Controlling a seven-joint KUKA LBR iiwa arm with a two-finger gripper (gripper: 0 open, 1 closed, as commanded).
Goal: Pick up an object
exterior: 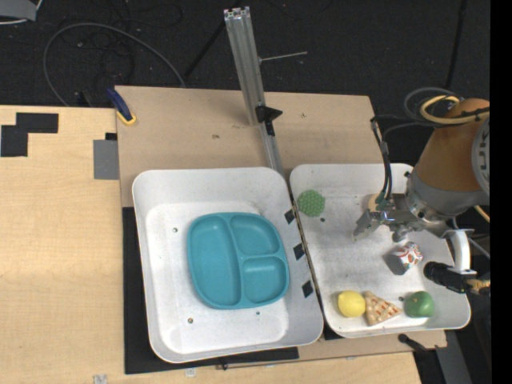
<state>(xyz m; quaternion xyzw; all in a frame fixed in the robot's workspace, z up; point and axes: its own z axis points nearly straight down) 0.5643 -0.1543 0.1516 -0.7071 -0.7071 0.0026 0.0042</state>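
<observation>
The metal two-finger gripper (pixel 382 218) hangs low over the right-hand shallow white bin (pixel 344 290), its fingers spread apart with nothing between them. The grey arm with its orange band (pixel 445 162) comes in from the right, above the bin's far right corner.

Just beside the gripper, towards the near right, lies a small grey-and-white object with red markings (pixel 405 258); it is close to the fingers but not between them. A green bumpy ball (pixel 311 204) rests near the bin's far left edge, well apart from the gripper.

Along the near edge sit three items in a row: a yellow lemon-shaped piece (pixel 350 303), a tan pizza-slice-shaped piece (pixel 381 310) touching it, and a green rounded piece (pixel 418 303) just beside that.

The left-hand white bin (pixel 160 310) holds a teal plastic tray with three compartments (pixel 238 259), lying flat at its middle.

A slanted aluminium post (pixel 250 74) stands behind the bins on the brown board (pixel 192 126).
</observation>
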